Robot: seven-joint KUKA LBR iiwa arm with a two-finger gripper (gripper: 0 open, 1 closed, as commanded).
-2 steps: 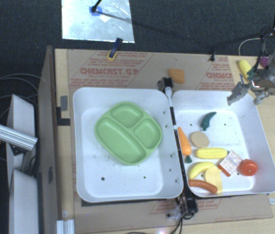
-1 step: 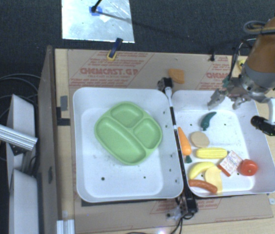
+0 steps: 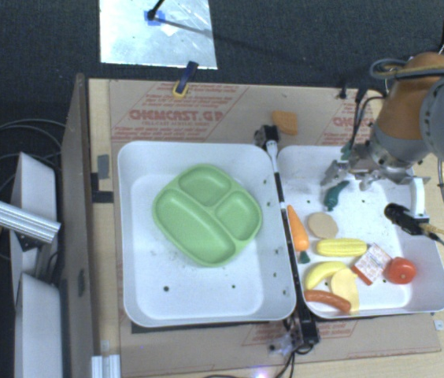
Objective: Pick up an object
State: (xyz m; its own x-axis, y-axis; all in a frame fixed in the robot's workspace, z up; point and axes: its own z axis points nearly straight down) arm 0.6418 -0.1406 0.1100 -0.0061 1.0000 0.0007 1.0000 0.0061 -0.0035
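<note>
The gripper (image 3: 349, 175) hangs over the far part of the right bin (image 3: 441, 290), whether gripping or not I cannot tell, with a dark green object (image 3: 332, 196) just beneath it, while carrot (image 3: 297, 228), corn (image 3: 341, 248), banana (image 3: 322, 273) and tomato (image 3: 400, 270) lie nearer.

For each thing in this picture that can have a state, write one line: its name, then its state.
green divided plate: right way up in the left bin, compartments bare.
carrot: lying against the divider in the right bin.
corn cob: lying flat.
banana: lying flat.
tomato: resting by the red and white packet.
teal toy: lying just below the gripper.
gripper: low over the right bin's far end; grip unclear.
</note>
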